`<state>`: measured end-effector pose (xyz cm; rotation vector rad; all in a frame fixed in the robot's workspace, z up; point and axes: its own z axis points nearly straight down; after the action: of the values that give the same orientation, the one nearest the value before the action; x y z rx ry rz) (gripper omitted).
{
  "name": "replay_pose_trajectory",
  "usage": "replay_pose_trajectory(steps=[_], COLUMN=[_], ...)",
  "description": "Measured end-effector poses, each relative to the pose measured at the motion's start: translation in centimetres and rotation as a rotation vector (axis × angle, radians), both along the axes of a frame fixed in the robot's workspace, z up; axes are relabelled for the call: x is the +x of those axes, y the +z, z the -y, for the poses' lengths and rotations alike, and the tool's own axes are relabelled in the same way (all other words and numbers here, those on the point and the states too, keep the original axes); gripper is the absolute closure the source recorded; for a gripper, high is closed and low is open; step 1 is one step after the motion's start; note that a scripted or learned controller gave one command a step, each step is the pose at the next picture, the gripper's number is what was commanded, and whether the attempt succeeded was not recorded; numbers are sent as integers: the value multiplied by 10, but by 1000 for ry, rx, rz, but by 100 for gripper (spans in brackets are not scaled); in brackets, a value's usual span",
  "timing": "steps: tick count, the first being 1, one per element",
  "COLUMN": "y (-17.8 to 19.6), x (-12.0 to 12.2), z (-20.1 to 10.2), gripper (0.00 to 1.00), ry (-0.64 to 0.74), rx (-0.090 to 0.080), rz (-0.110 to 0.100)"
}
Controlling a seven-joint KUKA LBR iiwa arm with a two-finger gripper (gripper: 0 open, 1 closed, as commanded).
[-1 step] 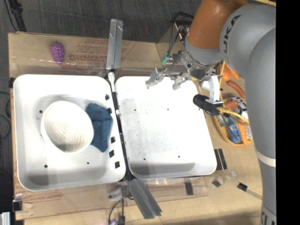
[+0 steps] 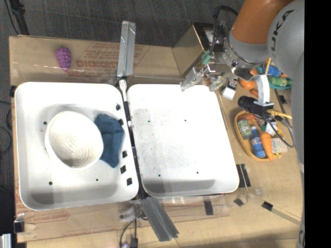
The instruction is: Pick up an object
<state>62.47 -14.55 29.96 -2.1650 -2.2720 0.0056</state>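
Your candidates sit in the left bin point(image 2: 31, 190). A cream woven dome point(image 2: 75, 138), maybe a hat or basket, lies near that bin's middle; a blue cloth point(image 2: 111, 138) lies crumpled against the dome's right side, touching it. The cloth looks soft and light: pinch a raised fold near its middle and expect it to drape. The dome looks light but broad and rounded; you would likely slip off its crown, so take its edge. The gripper point(image 2: 199, 76) hangs well right of that bin, over the right bin's point(image 2: 176, 138) far edge, carrying nothing; its spread you cannot tell.
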Motion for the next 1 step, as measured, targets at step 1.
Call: replay_pose_trajectory(steps=[1], y=[-10], x=[33], z=[60], gripper=[0], ry=[-233], rx=[-1], rz=[1])
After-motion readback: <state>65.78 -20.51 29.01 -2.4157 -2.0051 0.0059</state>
